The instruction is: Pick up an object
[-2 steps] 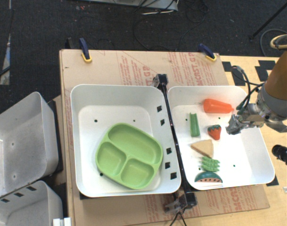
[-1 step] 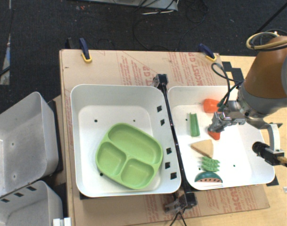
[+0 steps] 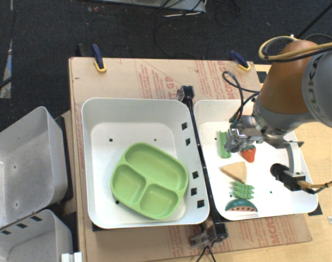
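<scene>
My gripper [image 3: 238, 139] is low over the upper middle of the right bin [image 3: 209, 112], under the grey and orange wrist. A long green piece [image 3: 224, 145] lies right against its left side; whether the two touch is unclear. A small red-orange piece [image 3: 249, 154] sits just below and to the right of the gripper. Further toward the front lie a tan wedge [image 3: 235, 172], a ridged green piece [image 3: 242, 190] and a watermelon slice [image 3: 241, 206].
The left bin [image 3: 95, 113] holds a light green divided plate [image 3: 149, 180]. A raised wall with black clips [image 3: 194, 146] separates the two bins. Two more white bins [image 3: 24, 162] stand off the bench at the far left.
</scene>
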### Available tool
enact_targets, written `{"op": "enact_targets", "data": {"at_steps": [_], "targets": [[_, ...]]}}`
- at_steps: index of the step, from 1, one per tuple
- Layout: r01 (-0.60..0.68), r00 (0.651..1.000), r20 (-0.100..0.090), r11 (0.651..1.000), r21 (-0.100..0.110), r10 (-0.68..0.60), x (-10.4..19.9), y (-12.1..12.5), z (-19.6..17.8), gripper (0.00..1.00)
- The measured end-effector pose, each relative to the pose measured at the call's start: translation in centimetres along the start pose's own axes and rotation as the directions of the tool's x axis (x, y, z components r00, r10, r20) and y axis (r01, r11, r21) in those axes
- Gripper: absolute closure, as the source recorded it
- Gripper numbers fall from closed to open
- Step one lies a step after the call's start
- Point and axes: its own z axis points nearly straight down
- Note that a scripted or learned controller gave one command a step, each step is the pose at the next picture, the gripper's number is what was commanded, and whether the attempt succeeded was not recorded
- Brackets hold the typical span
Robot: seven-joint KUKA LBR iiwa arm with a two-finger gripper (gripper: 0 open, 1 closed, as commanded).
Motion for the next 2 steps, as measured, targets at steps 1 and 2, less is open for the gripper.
{"op": "enact_targets", "data": {"at_steps": [1, 2], "targets": [[0.001, 1.000, 0.000, 1.000, -0.001, -0.001, 5.7, 0.8, -0.1, 1.00], [0.001, 1.000, 0.000, 1.000, -0.002, -0.001, 11.8, 3.1, -0.2, 1.00]]}}
